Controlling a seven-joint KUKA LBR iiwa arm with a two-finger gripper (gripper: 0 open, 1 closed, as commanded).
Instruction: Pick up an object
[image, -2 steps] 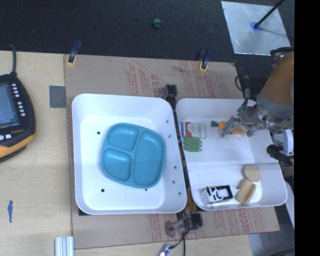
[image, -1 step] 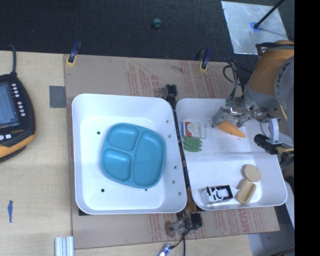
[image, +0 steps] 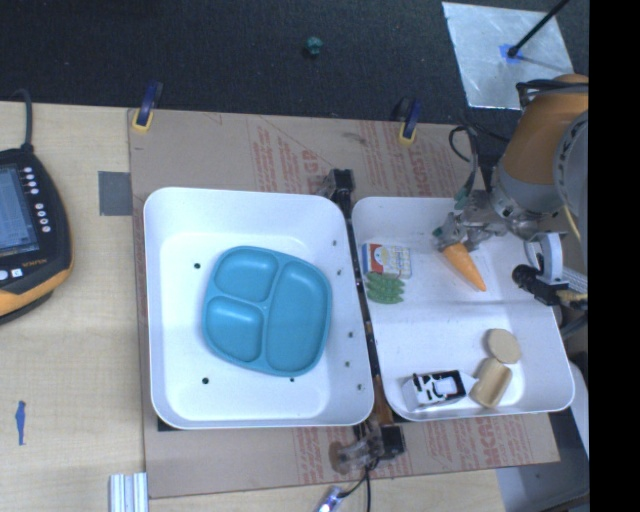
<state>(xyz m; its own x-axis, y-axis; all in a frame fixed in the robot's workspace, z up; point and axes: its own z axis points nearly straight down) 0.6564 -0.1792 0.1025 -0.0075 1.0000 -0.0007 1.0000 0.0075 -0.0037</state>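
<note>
Hiding the carrot's (image: 465, 264) upper end, the hand (image: 462, 231) looks blurred.

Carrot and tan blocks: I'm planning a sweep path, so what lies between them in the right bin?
In the camera view, just bare white bin floor lies between the carrot and the tan blocks; nothing sits on that stretch.

Wooden bench (image: 80, 380) bears a brown cardboard sheet (image: 250, 150). On the sheet: two white bins, left bin (image: 160, 300) touching right bin (image: 535, 400). Left of the sheet lies a teach pendant (image: 25, 235).
</note>
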